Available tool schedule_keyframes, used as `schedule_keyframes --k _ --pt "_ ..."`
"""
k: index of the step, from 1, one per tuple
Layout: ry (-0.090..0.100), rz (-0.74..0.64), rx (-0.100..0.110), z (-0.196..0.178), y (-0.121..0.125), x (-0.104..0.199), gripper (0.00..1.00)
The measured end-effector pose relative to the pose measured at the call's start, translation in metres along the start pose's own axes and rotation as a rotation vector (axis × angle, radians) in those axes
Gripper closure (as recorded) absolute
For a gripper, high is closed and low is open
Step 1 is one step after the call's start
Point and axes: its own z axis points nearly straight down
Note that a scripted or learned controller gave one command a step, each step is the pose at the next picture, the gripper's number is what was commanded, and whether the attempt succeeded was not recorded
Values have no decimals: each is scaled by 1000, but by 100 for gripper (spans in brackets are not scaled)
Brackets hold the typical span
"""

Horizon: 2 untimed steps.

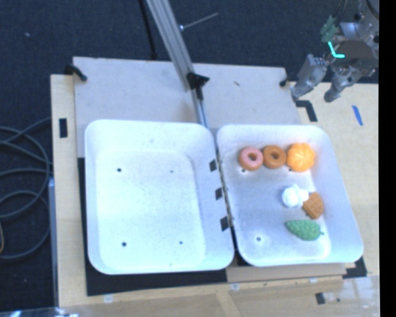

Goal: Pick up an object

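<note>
Orange fruit (300, 157) beside brown doughnut (274, 156); no writing legible.

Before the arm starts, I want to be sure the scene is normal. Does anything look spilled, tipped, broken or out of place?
Nothing stands out. The pink donut, brown donut, orange, white piece, brown piece and green leaf all lie inside the right bin. The tool hangs beyond the bin's far edge.

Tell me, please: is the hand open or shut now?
Open. The hand hangs above the bench, beyond the right bin, and its two fingers stand apart with nothing between them.
</note>
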Motion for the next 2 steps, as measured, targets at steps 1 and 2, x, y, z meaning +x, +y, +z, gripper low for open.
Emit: schedule_keyframes --k 1,2 --pt "-1 0 -1 -11 0 -1 100" --pt "-1 0 0 -10 0 -1 0"
